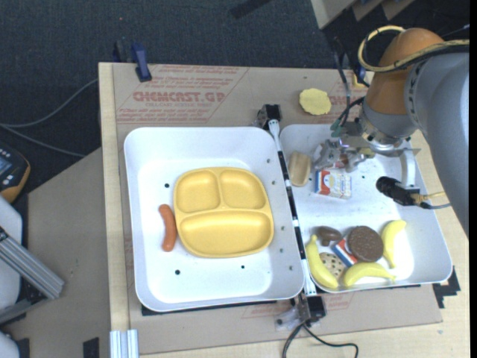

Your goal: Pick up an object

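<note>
While the arm [417,73] reaches in from three o'clock, its pincer [339,155] hangs over the right bin [436,237], just above a small carton [332,183]; whether it is clenched, I cannot tell; bananas [350,273] and cookies [364,242] lie at six o'clock; a yellow tray [222,212] sits in the left bin [149,155].

The grey arm with its orange band [399,66] enters from three o'clock. Its two-finger metal gripper [337,155] points down toward nine o'clock.
</note>
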Controlling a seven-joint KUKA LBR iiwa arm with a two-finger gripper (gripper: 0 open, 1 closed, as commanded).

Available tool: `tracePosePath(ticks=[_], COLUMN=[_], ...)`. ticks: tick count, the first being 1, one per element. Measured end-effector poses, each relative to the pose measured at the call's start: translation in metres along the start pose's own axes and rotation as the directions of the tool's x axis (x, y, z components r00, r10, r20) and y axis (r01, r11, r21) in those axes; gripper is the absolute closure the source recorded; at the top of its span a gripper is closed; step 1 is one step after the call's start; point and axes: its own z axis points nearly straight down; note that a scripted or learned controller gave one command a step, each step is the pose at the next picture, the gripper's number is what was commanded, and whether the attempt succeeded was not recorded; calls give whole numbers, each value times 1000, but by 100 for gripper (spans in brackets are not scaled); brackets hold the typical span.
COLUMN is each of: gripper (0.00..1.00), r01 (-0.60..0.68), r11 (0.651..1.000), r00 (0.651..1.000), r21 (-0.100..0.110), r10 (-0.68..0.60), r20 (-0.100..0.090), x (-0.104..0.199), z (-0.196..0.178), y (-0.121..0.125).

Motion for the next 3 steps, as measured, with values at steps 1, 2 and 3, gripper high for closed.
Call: tracePosePath(ticks=[1,2,3], gripper=[100,100,0], r01=[8,-3,1], r11=[999,999,999], r00=[1000,1000,1000], r21=[-42,-47,-37], r10=[-7,4,-1], r20=[7,14,10], x=[74,7,12], z=[-93,-162,-156], y=[-28,-10,-11])
